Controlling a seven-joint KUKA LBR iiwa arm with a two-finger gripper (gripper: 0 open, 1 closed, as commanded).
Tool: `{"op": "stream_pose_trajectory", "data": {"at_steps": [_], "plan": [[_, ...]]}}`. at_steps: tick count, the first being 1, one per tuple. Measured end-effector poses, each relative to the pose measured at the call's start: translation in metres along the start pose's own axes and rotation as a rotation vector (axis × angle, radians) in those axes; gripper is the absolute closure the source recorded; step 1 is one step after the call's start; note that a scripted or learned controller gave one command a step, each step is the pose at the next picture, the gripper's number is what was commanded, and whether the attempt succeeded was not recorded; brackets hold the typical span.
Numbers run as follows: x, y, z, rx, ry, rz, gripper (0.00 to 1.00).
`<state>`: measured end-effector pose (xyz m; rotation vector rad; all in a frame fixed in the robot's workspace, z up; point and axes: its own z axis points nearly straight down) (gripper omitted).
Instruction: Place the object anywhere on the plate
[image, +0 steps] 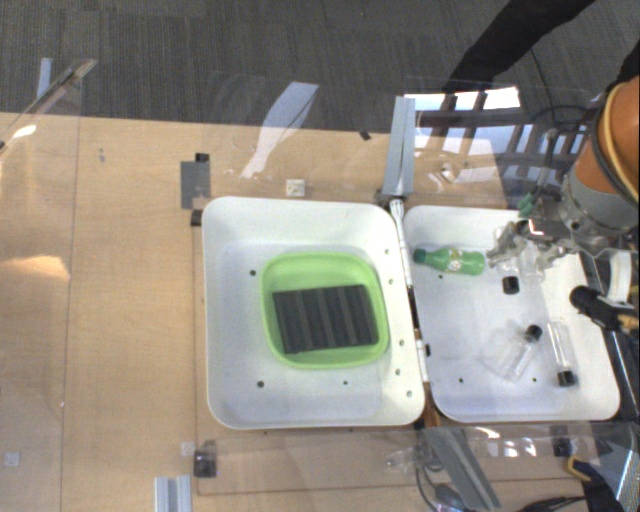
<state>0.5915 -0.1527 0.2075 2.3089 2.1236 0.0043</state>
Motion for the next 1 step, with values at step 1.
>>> {"op": "stream_pose_trajectory", "data": {"at_steps": [1], "plan": [[0.0, 0.0001, -0.0001, 0.0, 0.0, 0.0, 0.0]]}}
